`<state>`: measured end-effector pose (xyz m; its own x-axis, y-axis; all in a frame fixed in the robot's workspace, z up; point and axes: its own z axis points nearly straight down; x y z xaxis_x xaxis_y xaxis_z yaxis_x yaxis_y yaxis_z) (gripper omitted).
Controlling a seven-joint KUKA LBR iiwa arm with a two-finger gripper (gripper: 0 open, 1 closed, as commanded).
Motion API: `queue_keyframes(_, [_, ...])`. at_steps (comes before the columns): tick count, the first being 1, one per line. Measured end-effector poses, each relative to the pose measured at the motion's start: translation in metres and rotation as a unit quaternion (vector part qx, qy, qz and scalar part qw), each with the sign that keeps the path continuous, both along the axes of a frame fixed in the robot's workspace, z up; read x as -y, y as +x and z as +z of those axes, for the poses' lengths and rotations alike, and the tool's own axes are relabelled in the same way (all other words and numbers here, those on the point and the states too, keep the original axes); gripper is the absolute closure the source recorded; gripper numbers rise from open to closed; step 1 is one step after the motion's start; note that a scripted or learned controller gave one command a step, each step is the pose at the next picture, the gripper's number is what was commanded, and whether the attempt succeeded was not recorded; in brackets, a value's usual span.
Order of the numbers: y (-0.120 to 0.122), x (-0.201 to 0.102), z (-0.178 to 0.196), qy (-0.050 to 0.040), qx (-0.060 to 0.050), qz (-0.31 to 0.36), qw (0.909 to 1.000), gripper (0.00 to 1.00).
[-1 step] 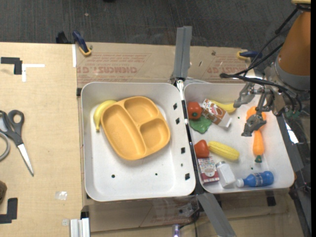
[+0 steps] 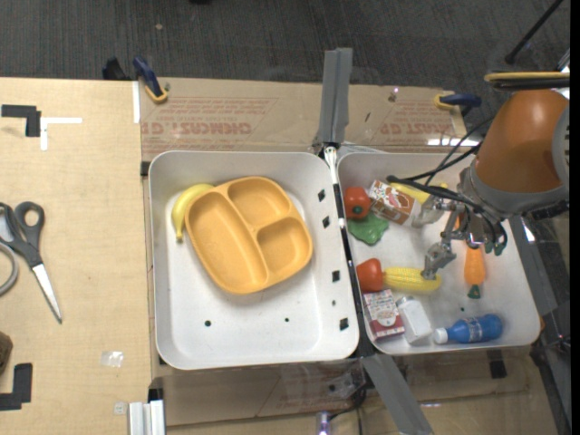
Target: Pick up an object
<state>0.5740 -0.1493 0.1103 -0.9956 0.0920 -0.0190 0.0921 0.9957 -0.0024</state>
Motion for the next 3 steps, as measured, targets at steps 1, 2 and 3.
queue_keyframes(1, [0.056, -0.044, -0.019, 0.0019, -0.016, -0.117, 0.9931, 0.00])
queue_keyframes(2, [0.069, 0.012, -0.022, 0.0067, -0.034, -0.173, 0.9843, 0.00])
queue_keyframes(3, [0.064, 0.001, -0.022, 0.0020, -0.026, -0.264, 0.9640, 0.00])
